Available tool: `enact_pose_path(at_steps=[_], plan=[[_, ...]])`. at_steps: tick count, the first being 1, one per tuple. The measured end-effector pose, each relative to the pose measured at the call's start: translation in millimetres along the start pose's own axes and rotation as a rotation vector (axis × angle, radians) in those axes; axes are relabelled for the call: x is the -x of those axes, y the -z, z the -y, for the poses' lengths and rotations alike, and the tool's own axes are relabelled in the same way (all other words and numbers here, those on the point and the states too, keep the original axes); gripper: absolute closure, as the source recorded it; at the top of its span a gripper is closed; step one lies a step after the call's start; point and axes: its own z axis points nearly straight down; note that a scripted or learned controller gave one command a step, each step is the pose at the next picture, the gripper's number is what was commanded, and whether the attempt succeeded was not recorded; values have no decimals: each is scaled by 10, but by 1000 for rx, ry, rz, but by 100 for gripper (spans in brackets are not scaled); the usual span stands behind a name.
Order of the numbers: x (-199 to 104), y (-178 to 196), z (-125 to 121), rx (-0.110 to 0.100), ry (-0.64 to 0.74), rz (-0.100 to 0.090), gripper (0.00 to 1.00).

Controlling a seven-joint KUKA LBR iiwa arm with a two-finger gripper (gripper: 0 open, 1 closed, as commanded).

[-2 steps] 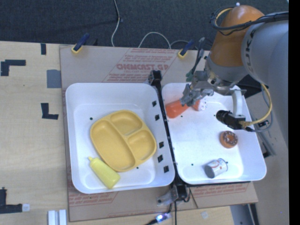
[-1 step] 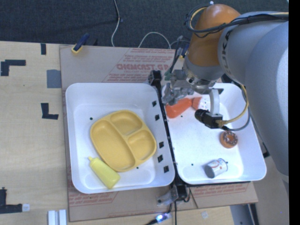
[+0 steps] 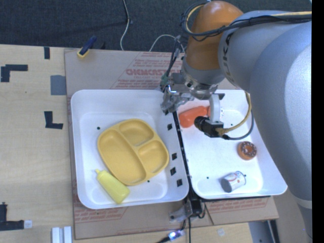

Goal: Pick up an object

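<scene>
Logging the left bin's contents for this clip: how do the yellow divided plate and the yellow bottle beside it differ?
The divided plate is broad, flat and split into three compartments; the bottle is narrow and lies on its side. The plate takes up the middle of the left bin; the bottle sits at the bin's near-left corner, against the plate's edge. The plate is far larger. Both are yellow, in the same bin, apart from the gripper.

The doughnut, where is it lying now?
The doughnut lies in the right bin, near its right wall, just above the small grey cup and right of the gripper.
</scene>
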Motion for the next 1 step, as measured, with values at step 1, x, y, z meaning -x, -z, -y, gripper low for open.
enact_pose_path(at_steps=[1], plan=[[-498,-85,15,-1,0,0,100]])
